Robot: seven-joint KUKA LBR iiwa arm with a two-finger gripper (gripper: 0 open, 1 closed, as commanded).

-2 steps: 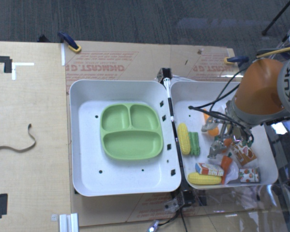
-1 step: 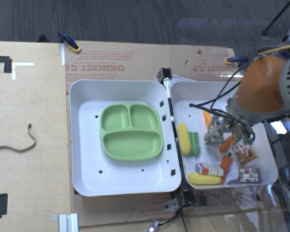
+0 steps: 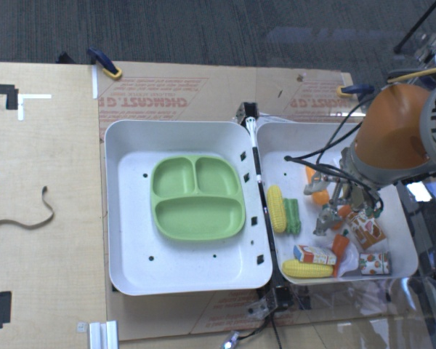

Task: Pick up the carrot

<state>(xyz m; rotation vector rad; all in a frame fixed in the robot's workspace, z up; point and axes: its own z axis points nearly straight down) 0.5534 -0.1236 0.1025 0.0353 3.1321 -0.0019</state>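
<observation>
The carrot, a short orange-red piece, lies in the right bin near its front, between two small cartons. A second orange piece sits further back, beside the wrist. My gripper hangs low over the middle of the right bin, just behind and left of the carrot. Its fingers point down and stand apart, with nothing between them. The arm's orange band covers the bin's back right part.
The left bin holds a green divided plate. In the right bin lie an upright corn cob, a green vegetable, a second corn cob at the front, and small cartons. Cables cross the bin's back.
</observation>
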